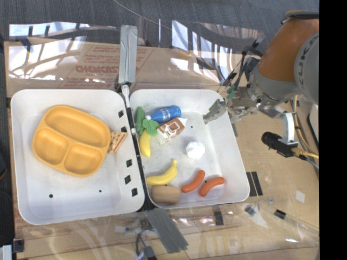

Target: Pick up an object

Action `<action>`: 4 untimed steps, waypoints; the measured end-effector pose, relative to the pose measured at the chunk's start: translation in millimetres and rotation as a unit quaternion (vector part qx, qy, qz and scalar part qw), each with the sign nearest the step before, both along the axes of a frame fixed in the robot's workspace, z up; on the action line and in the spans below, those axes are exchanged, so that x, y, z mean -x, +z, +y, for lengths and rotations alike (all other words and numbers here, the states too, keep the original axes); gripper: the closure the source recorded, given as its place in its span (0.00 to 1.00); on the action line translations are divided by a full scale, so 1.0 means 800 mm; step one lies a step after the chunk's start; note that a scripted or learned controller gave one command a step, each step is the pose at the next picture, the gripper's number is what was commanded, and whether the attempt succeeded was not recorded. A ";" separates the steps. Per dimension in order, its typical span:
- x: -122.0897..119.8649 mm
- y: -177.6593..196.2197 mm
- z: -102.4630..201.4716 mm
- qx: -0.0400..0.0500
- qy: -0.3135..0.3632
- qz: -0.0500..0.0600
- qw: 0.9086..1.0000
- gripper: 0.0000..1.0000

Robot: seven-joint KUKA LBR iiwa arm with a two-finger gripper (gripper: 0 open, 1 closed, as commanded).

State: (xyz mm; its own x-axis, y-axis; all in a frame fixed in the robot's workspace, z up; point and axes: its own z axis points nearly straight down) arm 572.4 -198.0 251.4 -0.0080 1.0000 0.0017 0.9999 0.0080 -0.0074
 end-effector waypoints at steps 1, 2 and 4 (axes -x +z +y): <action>-0.053 0.123 0.058 0.001 0.051 -0.006 0.999 0.00; 0.027 -0.057 0.035 -0.001 0.034 0.005 0.999 0.00; 0.000 -0.202 0.119 -0.001 0.182 -0.002 0.983 0.00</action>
State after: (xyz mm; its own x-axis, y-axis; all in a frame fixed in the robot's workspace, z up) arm 572.1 -103.2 89.7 -0.3649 0.9310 0.0025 0.9310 0.3649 -0.0032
